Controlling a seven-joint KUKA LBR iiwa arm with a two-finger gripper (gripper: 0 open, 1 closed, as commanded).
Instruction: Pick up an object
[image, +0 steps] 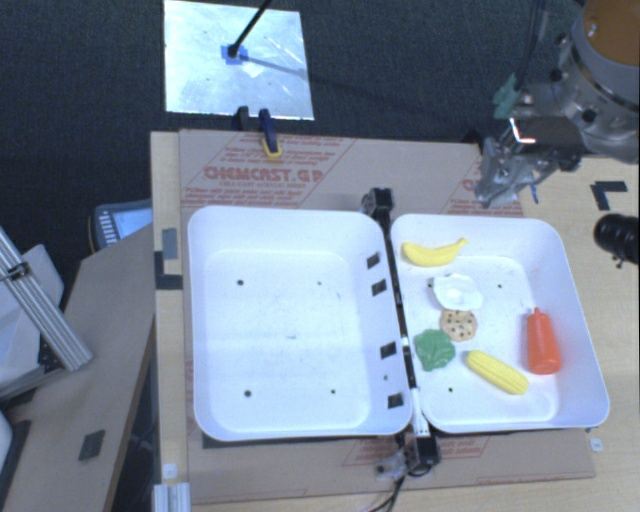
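Nearest candidate is the banana (433, 252), lying at the far left corner of the right bin (570, 262), long axis running roughly left to right; fried egg (458, 292), cookie (458, 324), broccoli (434, 349), corn cob (497, 371) and orange bottle (541, 341) lie nearer in the same bin. Gripper (497, 187) hangs just beyond the bin's far rim, holding nothing; cannot tell its state. Judged: banana lies near-left of it, so move toward the near side, then descend.

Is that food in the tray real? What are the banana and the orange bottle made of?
Probably toys. The banana looks like moulded plastic: even yellow, smooth, no spots. The orange bottle also looks plastic, one flat colour with a slight sheen. The white bin seems smooth plastic too.
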